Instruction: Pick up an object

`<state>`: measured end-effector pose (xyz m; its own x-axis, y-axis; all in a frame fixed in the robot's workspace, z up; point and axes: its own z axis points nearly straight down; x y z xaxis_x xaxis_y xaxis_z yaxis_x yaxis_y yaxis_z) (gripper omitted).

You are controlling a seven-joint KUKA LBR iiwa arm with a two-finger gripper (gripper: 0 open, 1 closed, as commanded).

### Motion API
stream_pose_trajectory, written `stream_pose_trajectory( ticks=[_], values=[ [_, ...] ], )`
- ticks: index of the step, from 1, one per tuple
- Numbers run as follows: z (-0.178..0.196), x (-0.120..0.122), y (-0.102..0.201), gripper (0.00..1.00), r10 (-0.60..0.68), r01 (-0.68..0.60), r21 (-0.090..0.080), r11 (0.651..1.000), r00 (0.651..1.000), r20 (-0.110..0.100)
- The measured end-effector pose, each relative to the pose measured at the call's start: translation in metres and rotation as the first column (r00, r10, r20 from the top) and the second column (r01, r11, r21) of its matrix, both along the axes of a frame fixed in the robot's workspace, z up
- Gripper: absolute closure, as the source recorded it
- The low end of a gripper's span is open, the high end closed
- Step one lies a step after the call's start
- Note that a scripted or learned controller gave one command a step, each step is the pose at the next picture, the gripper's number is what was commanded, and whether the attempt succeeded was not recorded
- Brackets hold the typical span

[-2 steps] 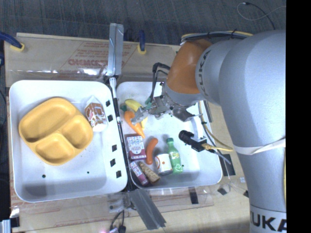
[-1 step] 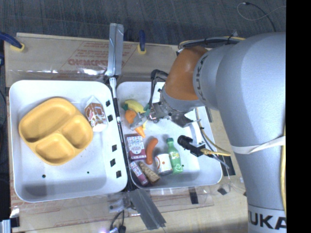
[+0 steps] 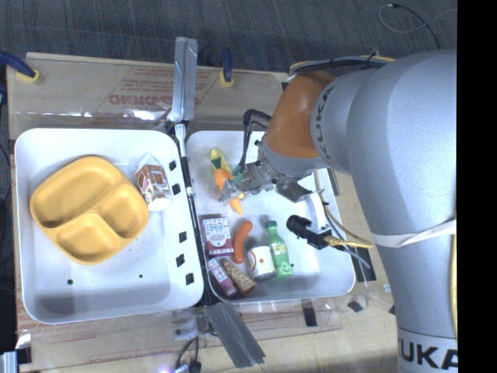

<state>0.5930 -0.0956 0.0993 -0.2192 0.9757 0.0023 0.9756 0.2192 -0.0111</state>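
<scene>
My gripper (image 3: 237, 189) reaches down into the upper part of the right bin (image 3: 334, 274), under the grey arm with its orange band (image 3: 299, 123). Right at its tip lie small toy foods: a yellow-green piece (image 3: 217, 160) and an orange carrot-like piece (image 3: 224, 179). I cannot make out whether anything sits between the fingers. Lower in the same bin lie a red packet (image 3: 217, 235), an orange sausage (image 3: 241, 239), a green bottle (image 3: 277, 248), a small can (image 3: 262, 263) and a dark bar (image 3: 231, 277).
The left bin (image 3: 46, 294) holds a yellow divided tray (image 3: 87, 207) and a small brown-and-white packet (image 3: 153, 183). A metal divider (image 3: 184, 84) runs between the bins. A black cable plug (image 3: 305, 231) hangs over the right bin.
</scene>
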Motion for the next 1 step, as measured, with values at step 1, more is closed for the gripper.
stream_pose_trajectory(
  ticks=[1],
  values=[
    [0.0918, 0.0571, 0.0181, 1.00, 0.267, -0.267, 0.000, 0.964, 0.964, 0.008]
  ],
)
